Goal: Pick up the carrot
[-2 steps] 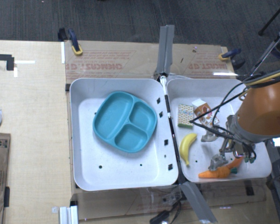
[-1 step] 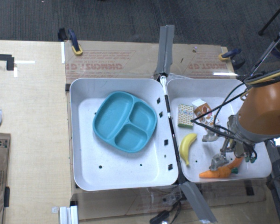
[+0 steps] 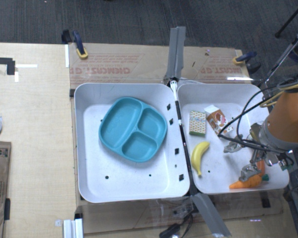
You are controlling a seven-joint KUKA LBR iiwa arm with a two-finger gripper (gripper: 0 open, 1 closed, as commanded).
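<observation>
Carrot [image 3: 247,183] lies near the front right corner of the right bin [image 3: 208,188], orange, roughly crosswise, tip pointing left. My gripper [image 3: 252,171] sits directly over its right half, metal fingertips at or touching the carrot's upper surface. Finger spread: cannot tell; cables and wrist obscure the gap, and no carrot is visible between the fingers. Judged step: grasp approach, not yet a confirmed hold. Next move calls for straddling the carrot's narrow width, closing, then lifting straight up. Banana [image 3: 199,156] lies well left; box [image 3: 197,122] and carton [image 3: 216,118] further back. Blue plate [image 3: 133,129] in left bin.
</observation>
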